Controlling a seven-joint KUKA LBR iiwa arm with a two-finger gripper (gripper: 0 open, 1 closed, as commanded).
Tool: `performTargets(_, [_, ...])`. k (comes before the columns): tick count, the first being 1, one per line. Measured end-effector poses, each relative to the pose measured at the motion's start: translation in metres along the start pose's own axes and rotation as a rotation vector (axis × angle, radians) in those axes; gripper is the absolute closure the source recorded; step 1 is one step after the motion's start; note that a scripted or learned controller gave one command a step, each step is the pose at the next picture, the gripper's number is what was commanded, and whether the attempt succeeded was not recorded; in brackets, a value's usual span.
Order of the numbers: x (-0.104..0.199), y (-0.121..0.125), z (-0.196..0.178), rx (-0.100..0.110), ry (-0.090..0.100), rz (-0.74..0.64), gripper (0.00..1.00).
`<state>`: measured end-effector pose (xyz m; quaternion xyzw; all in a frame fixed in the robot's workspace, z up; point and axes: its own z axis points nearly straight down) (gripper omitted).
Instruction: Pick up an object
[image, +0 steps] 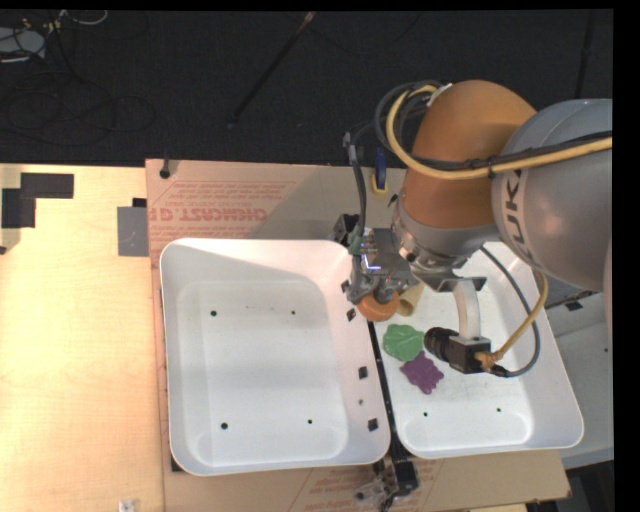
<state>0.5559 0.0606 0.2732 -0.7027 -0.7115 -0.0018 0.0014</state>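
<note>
My gripper (376, 296) hangs over the rim between the two bins, at the upper left corner of the right bin (540, 420). It is shut on a small round orange object (377, 308), which sticks out below the fingertips, above the divider. A green object (402, 341) lies in the right bin just below and to the right of the gripper. A purple object (422, 373) lies a little further toward the front. The wrist hides the back of the right bin.
The left bin (185, 350) stands beside the right one on a cardboard sheet (230, 205). A black cable fitting (455, 350) of the arm hangs over the right bin next to the green object. A wooden benchtop (70, 350) lies to the left.
</note>
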Motion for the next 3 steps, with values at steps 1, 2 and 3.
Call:
performTargets(1, [-0.028,0.066,-0.043,-0.005,-0.006,0.011,1.00])
performTargets(2, [-0.009,0.045,0.000,0.009,-0.005,0.011,1.00])
performTargets(3, [0.015,-0.016,0.019,0.011,-0.004,0.010,1.00])
